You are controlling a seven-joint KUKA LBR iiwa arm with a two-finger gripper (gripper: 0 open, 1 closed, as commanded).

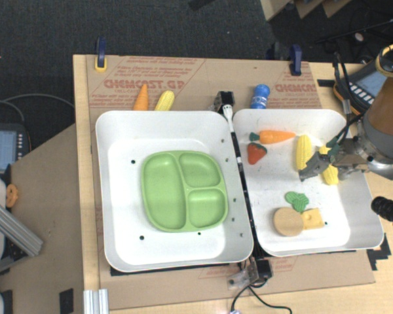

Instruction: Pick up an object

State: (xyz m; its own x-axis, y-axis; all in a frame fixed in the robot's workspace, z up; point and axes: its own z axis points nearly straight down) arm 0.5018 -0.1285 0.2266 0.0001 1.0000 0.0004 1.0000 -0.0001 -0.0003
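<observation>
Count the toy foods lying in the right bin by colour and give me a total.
Orange: 1, the carrot
Red: 1, the strawberry
Yellow: 3, the corn cob, the small piece at the gripper and the block
Green: 1, the leafy piece
Tan: 1, the round slice
Total: 7

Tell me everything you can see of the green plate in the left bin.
The green plate is a light green, rounded-rectangle tray that looks like moulded plastic, split into three compartments: one long one on the left and two smaller ones on the right. It lies flat, right side up, slightly turned, near the middle of the left bin. Nothing lies in its compartments, and nothing touches it but the bin floor. The gripper is over the right bin, away from it.
</observation>
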